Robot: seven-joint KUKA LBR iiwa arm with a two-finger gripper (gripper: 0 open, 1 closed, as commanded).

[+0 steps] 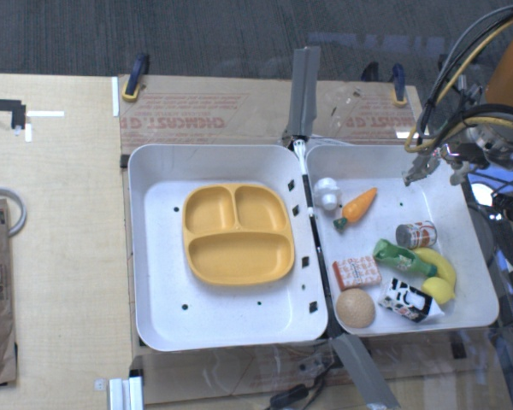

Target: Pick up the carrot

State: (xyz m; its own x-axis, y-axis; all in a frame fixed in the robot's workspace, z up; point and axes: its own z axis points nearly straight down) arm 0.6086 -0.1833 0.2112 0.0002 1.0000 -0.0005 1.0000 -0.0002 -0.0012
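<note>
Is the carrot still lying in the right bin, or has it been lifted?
Lying in the bin. The carrot rests on the right bin floor beside a white object; the pincer is apart, near the bin's far corner.

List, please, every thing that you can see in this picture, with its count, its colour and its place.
bins: 2, white, side by side on the bench
plate: 1, yellow, three compartments, in the left bin
carrot: 1, orange, upper part of the right bin
ball: 1, white, beside the carrot
can: 1, red and white, right bin
banana: 1, yellow, right bin
green thing: 1, beside the banana
box: 1, red and white, right bin
round thing: 1, tan, right bin's near edge
packet: 1, black and white, right bin
clamps: 2, blue and yellow, far edge
gripper: 1, grey, above the right bin's far right corner
</note>
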